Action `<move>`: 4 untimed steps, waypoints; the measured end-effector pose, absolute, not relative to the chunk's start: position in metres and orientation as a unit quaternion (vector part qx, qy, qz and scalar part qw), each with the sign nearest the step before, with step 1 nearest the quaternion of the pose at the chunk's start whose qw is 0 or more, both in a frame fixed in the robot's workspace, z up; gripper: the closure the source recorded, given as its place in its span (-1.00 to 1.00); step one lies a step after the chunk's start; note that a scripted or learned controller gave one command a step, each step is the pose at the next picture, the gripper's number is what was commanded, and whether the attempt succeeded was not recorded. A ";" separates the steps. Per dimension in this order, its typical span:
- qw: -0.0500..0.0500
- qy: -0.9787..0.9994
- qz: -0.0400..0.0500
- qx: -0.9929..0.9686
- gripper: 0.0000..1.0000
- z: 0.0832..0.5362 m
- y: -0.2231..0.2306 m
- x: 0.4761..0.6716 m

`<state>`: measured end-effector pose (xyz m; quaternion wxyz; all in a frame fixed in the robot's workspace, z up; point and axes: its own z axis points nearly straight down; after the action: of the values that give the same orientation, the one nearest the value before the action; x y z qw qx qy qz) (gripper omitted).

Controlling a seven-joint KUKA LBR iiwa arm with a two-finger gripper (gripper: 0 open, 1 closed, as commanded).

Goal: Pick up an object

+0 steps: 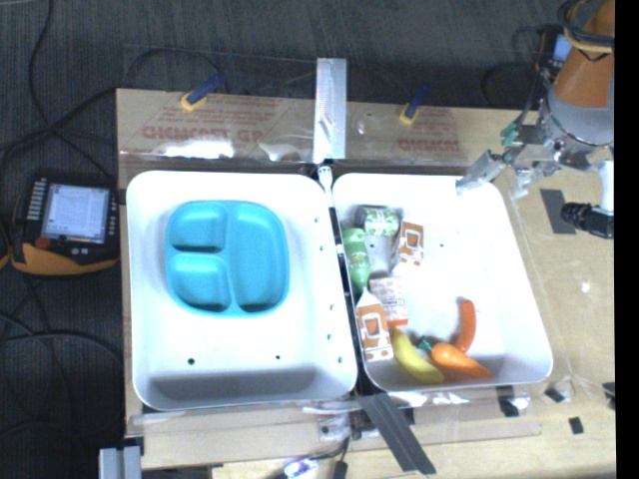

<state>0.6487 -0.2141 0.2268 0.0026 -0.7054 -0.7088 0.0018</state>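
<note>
The right bin point(519, 267) holds a loose heap along its left side. In it are a green bottle-like item point(354, 252), a pale green pouch point(378, 222), and small white cartons with orange print point(410, 242) point(373, 333). At the bin's front lie a yellow banana point(413, 358), an orange carrot point(460, 360) and a curved orange-red piece point(465, 321). My gripper point(496, 179) hangs over the bin's back right corner, well above and behind these things. Its fingers are spread, with nothing between them.
A blue divided tray point(228, 255) lies in the left bin point(150, 367). A metal post point(330, 108) stands behind the seam between the bins. A handheld pendant with a screen point(65, 218) rests off the bench at left. Small clamps point(200, 92) point(410, 110) sit on the back board.
</note>
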 end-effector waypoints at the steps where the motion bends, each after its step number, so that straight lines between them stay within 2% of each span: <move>1: -0.003 -0.691 -0.001 -0.723 -1.00 0.126 -0.164 0.637; 2: -0.005 -0.689 0.001 -0.725 -1.00 0.092 -0.112 0.621; 3: -0.005 -0.746 0.000 -0.666 -1.00 0.088 -0.165 0.671; 4: 0.003 -0.710 0.002 -0.705 -1.00 0.152 -0.101 0.631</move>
<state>0.6307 -0.1011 0.1517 0.0027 -0.7047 -0.7095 0.0019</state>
